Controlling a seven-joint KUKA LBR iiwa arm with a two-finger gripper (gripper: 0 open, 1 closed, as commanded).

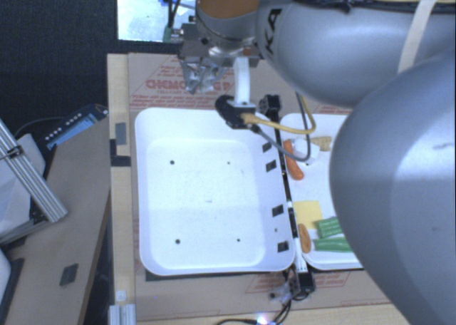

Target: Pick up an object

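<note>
Camera view, stock at hand: gripper (200,81) raised beyond left bin (153,174), far edge; grip state cannot be told. Objects in right bin (308,195): orange piece (293,164), yellow block (308,212), green pieces (330,234). Pick judged not begun.

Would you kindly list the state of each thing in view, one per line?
gripper: raised beyond the far rim of the left bin, nothing visibly in it
left bin: flat on the bench
right bin: holding items, partly hidden by the arm
orange piece: lying flat
yellow block: lying flat
green pieces: lying side by side
</note>
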